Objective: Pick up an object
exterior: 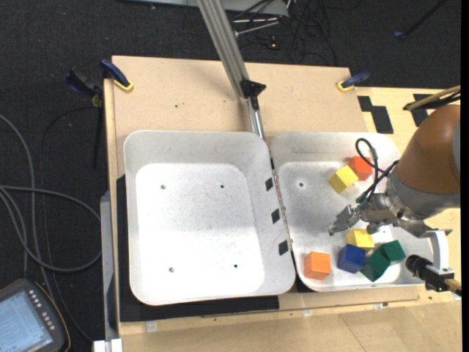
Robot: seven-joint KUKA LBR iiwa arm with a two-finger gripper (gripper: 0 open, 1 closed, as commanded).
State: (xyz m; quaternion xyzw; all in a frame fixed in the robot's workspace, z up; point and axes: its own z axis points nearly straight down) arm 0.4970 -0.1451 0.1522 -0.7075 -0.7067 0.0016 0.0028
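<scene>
Pincer [350, 222] in right bin [308, 152], just above yellow block [359, 237]

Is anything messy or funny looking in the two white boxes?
Nothing looks spilled or broken. The colored blocks sit jumbled at odd angles in the right bin, like the orange block near its front and the yellow block farther back. The gripper is above them.

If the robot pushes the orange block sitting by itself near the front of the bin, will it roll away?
Probably not. The orange block looks like a cube with flat faces, resting flat on the right bin, so it should slide rather than roll. It looks stiff and probably light. With bare floor around it, a push would likely scoot it toward the blue block.
</scene>
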